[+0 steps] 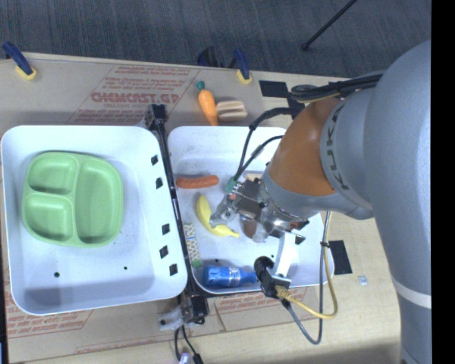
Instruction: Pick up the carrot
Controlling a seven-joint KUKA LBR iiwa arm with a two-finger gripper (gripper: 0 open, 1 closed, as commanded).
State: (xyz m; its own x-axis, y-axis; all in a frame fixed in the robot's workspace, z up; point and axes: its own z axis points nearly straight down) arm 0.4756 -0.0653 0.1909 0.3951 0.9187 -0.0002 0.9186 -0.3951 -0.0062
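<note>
At the near end of the right bin [212, 139] a blue can [226, 276] lies on its side, and just beyond it a yellow banana [209, 217] and a sausage [197, 181] rest on the bin floor. The gripper [239, 207] hangs over this bin beside the banana; whether it grips anything I cannot tell. Farthest off, the carrot [207, 106] lies outside both bins on the cardboard past the right bin's far rim, touching a tan block [231, 111], while the left bin [15, 203] holds a green 3-section plate [73, 197].

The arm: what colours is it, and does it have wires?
The arm is fat, round and grey, with an orange band above the wrist. The gripper end is dark metal. Black cables loop beside it, and a yellow wire hangs below.
</note>
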